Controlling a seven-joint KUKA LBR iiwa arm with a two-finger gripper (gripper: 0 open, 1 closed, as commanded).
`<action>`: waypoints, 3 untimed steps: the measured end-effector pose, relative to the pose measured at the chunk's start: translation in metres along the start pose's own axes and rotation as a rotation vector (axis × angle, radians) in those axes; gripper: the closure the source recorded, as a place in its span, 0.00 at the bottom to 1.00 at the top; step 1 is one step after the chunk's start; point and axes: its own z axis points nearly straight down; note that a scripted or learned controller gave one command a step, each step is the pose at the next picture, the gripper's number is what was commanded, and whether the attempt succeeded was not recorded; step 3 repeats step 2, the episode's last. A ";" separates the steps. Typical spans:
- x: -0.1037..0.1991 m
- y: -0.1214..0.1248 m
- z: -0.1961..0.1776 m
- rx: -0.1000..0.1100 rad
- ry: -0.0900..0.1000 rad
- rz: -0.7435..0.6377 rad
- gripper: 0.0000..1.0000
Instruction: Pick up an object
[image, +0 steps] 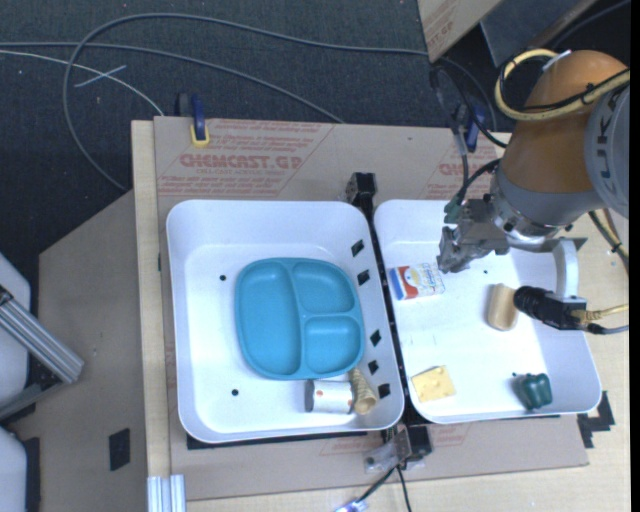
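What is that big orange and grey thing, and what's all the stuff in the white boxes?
That is a robot arm. It reaches in from the right, and a camera fixed above the bench looks down on it. At its end is a gripper, a claw for picking things up. A program moves it.

The left bin holds a blue plate with three sections and a little can lying beside it. The right bin holds a small carton, a tan lump, a yellow slice and a green toy pepper.

The gripper hangs over the right bin, close to the carton. I cannot tell whether it holds anything.
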 end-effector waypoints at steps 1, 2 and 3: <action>0.052 0.005 -0.007 0.000 -0.001 0.002 1.00; 0.101 -0.003 0.004 0.004 0.000 0.001 1.00; 0.101 -0.003 0.004 0.004 0.000 0.001 1.00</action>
